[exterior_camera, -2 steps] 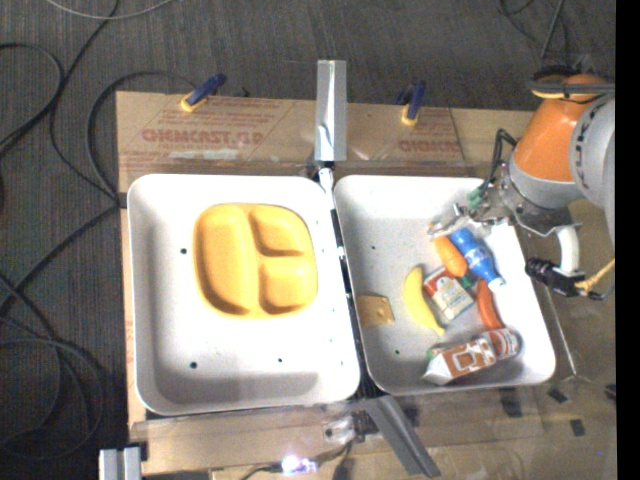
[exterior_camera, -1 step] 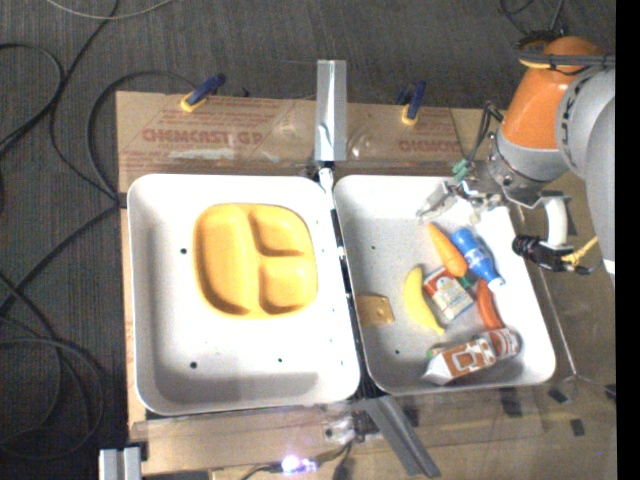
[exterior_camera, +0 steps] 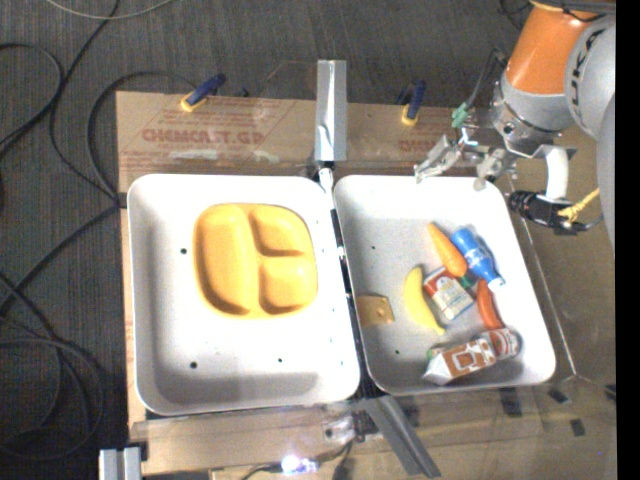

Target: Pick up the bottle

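The bottle [exterior_camera: 476, 254] is small and blue with a white cap end, lying on its side in the right bin [exterior_camera: 385, 218] near its right wall. It lies against an orange carrot [exterior_camera: 446, 249]. My gripper [exterior_camera: 458, 168] hangs over the back rim of the right bin, well behind the bottle. Its fingers [exterior_camera: 432, 165] are spread open with nothing between them. The grey arm with its orange band [exterior_camera: 548, 28] comes in from the upper right.
The right bin also holds a banana [exterior_camera: 419, 298], a small red-and-white pack [exterior_camera: 447, 297], a red item [exterior_camera: 489, 309], a carton [exterior_camera: 472, 356] and a tan square [exterior_camera: 375, 311]. A yellow divided tray [exterior_camera: 255, 258] lies in the left bin [exterior_camera: 160, 348].
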Controlling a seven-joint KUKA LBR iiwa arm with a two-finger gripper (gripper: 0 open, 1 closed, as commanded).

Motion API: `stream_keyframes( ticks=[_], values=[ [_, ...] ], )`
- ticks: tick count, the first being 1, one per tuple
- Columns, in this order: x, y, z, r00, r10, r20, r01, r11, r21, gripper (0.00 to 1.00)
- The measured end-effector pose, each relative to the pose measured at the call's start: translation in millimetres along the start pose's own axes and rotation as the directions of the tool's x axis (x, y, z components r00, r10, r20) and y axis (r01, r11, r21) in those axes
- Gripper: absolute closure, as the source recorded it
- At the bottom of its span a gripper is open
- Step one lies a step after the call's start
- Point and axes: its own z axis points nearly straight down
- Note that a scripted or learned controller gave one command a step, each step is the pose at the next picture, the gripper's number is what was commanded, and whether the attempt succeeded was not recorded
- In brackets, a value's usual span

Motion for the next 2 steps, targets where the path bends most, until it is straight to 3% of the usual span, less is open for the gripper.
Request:
stream_keyframes(
  ticks=[1, 2],
  values=[
    [-84.5, -2.3, 94.8, 0.998, 0.069, 0.003, -0.069, 0.998, 0.003, 0.00],
    [-79.3, 0.5, 116.8, 0.997, 0.078, -0.003, -0.078, 0.997, -0.011, 0.00]
  ],
)
